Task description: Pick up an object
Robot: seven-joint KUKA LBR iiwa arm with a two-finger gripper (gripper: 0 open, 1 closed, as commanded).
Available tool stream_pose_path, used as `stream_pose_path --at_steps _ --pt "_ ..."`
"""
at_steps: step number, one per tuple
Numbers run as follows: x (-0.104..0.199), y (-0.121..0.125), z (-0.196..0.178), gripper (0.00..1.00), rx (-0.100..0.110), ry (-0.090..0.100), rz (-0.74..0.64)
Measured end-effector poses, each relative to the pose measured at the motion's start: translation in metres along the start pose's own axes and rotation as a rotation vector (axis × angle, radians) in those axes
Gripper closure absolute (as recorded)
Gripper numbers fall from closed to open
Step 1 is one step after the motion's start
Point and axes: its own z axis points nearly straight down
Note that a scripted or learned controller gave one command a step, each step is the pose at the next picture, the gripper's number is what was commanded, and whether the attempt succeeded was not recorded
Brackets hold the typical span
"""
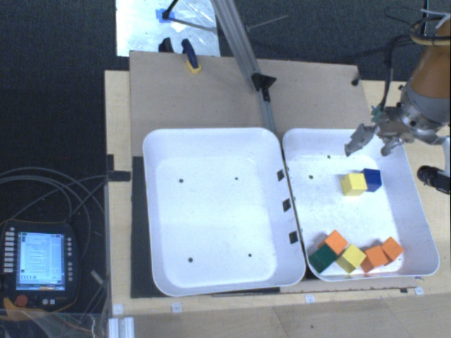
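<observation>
The pincer (pixel 372 141) hangs over the far part of the right-hand bin (pixel 416 210), its two fingers spread apart with nothing between them. The nearest candidates are a yellow cube (pixel 354 183) and a blue cube (pixel 372 179), which sit touching one another. They lie just beside the pincer, on the side toward the bin's near edge, the yellow cube slightly to the view's left. Being cubes, they offer no long axis; the pair together runs roughly across the bin, left to right. Judgement: a short advance toward the near edge followed by a descent would bring the fingers over this pair, though the contact between the two cubes leaves little room for a finger on the shared face.

Count in the right-hand bin: seven cubes in all, namely two yellow, one blue, one green and three orange. The second group lies at the near edge, well apart from the pincer: green cube (pixel 323 258), orange cube (pixel 336 241), second yellow cube (pixel 350 258), and two further orange cubes (pixel 383 252) touching.

The left-hand bin (pixel 158 210) holds no cubes. Both bins rest on the tabletop (pixel 310 90).
</observation>
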Motion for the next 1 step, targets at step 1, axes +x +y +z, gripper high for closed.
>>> stream_pose_path --at_steps 1 --pt "0.0015 -0.0012 0.0415 0.0 -0.001 0.0 -0.001"
